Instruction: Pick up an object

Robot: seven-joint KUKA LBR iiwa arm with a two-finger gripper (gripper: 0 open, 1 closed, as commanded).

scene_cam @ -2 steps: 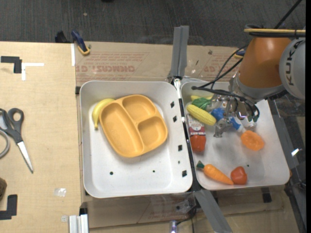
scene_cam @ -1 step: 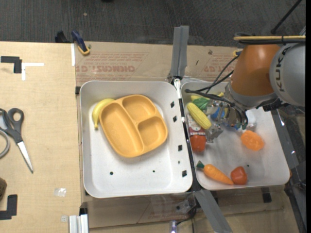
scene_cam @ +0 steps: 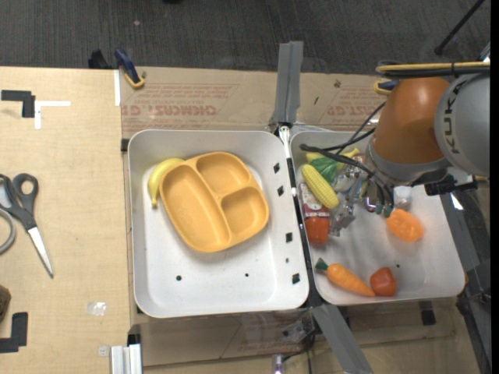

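Dark carpet lies beyond the far edge of the desk (scene_cam: 62, 209), whose pale wood surface carries a pair of scissors (scene_cam: 30, 220) at the left and two shallow white bins side by side. Inside the left bin (scene_cam: 210, 287) sits a yellow-orange divided plate (scene_cam: 214, 201) with three compartments, and a banana (scene_cam: 160, 178) curves along its far-left rim, touching it. A sheet of printed cardboard (scene_cam: 203, 104) lies flat just behind the bins. Over the right bin (scene_cam: 429, 283) the grey arm with its orange band (scene_cam: 413, 123) reaches in from the right, and the jaws (scene_cam: 355, 201) hang low above the bin's middle, among cables; whether they are open or closed cannot be told from this angle, and nothing is visibly held between them. Just left of them an ear of corn (scene_cam: 320, 185) lies at a slant, with a green item (scene_cam: 327, 166) beyond it and a red object (scene_cam: 316, 228) nearer along the left wall. An orange fruit (scene_cam: 405, 226) rests to the right of the jaws. At the near side a carrot (scene_cam: 348, 280) lies beside a small red piece (scene_cam: 383, 282).
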